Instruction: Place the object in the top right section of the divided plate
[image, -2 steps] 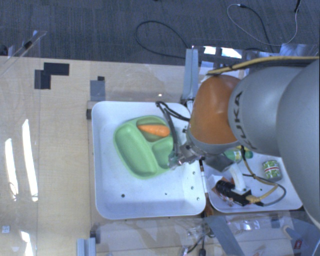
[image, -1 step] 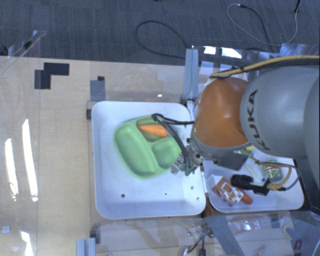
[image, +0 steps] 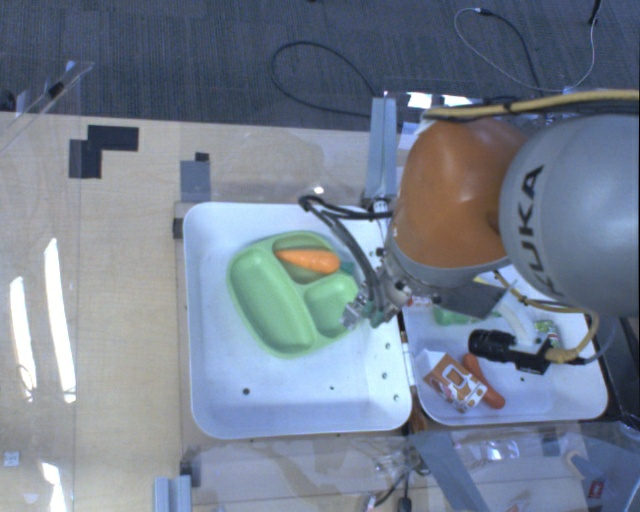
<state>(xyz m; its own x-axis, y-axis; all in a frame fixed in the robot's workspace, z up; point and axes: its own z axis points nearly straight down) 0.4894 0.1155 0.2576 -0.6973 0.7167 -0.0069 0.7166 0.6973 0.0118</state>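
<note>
Pincer (image: 362, 312) at the green divided plate's (image: 275, 305) right rim; grip state unreadable. Carrot (image: 308, 261) lies in the top right section. I'd lift straight up, avoiding the rim.

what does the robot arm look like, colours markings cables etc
The KUKA arm is a bulky, rounded grey casing with dark "KUKA" lettering on its side. A glossy orange band wraps it above the wrist. Below that, a darker grey metal wrist section narrows to the small gripper over the green divided plate. Thin black cables loop from the wrist, and a yellow cable runs along the top.
</note>
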